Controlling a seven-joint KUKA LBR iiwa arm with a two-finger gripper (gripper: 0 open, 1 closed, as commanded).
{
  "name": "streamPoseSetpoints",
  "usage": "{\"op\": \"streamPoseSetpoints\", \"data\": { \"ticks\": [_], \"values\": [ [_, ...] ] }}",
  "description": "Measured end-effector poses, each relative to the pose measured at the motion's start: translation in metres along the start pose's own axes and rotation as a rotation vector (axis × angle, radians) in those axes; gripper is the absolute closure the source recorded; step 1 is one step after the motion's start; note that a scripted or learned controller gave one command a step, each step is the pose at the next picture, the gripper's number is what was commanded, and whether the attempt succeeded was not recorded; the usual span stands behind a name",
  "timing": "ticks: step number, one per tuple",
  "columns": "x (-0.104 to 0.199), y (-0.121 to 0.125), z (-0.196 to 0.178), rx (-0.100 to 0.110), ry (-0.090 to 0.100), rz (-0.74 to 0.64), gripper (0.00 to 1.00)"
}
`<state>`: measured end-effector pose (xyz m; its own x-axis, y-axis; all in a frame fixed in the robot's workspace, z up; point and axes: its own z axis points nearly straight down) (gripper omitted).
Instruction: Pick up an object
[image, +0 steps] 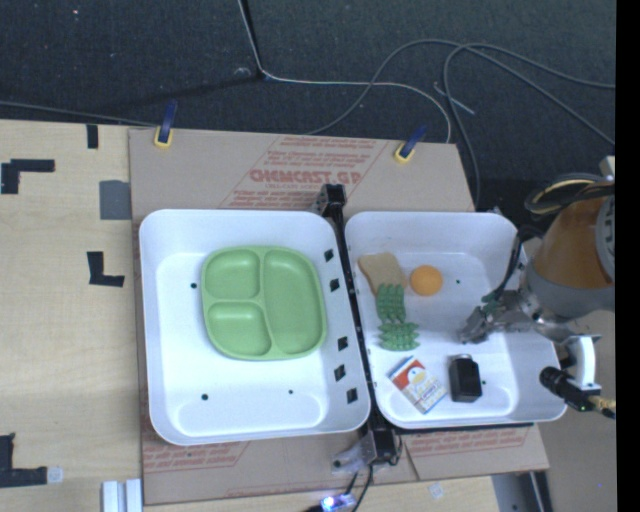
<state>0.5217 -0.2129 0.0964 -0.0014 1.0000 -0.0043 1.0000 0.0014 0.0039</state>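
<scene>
your hand (478, 328) hangs over the right bin (500, 232), grip state i cannot tell; lower it squarely onto the black block (465, 379) just below.

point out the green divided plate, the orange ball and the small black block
green divided plate (265, 302): camera view, centre ridge where compartments meet
orange ball (427, 281): camera view, middle of its top
small black block (465, 379): camera view, centre of upper face

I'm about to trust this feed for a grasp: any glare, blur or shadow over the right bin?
Camera view: soft overall, small print on the card unreadable; the right bin is evenly lit, with faint shadows beside the orange ball and black block; the gripper looks smeared, its state unclear.
</scene>
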Motion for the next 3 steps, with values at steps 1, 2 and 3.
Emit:
{"op": "streamPoseSetpoints", "data": {
  "ticks": [1,2,3],
  "values": [
    [-0.003,-0.009,-0.049,0.002,0.004,0.001,1.00],
    [-0.002,-0.008,-0.091,0.001,0.004,0.000,1.00],
    [-0.005,-0.009,-0.154,-0.002,0.002,0.000,1.00]
  ]
}}
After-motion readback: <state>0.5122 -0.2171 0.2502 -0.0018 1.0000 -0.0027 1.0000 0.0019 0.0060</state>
